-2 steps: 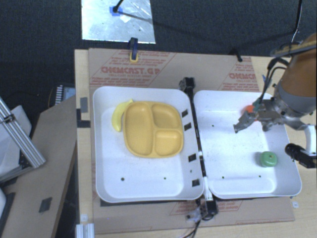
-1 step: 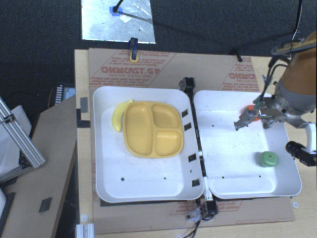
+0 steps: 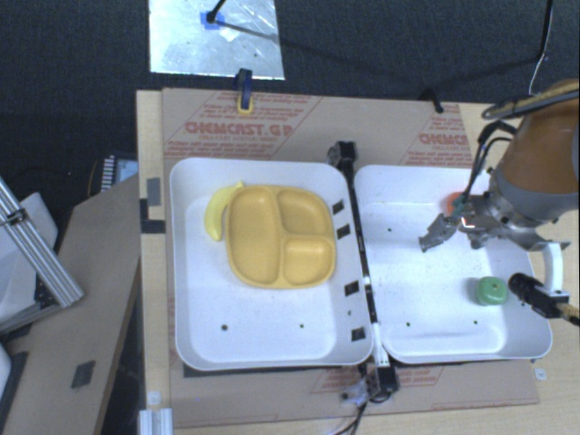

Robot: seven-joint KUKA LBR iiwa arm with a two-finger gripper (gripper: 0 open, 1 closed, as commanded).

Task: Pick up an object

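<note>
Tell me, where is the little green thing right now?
The green thing lies in the right bin, near its right edge, just below the gripper.

Even overhead light, soft focus, low resolution

The two shallow white plastic bins (image 3: 272, 352) read bright and slightly washed, with faint soft shadows along their inner walls. The crinkled silver foil sheet (image 3: 216, 25) at the top throws patchy glare. The dark carpet around the bench stays dim and grainy. Edges are mildly blurred throughout; the grey arm with its orange band (image 3: 542, 166) looks smeared, and a small bright glint sits near its wrist.
</note>
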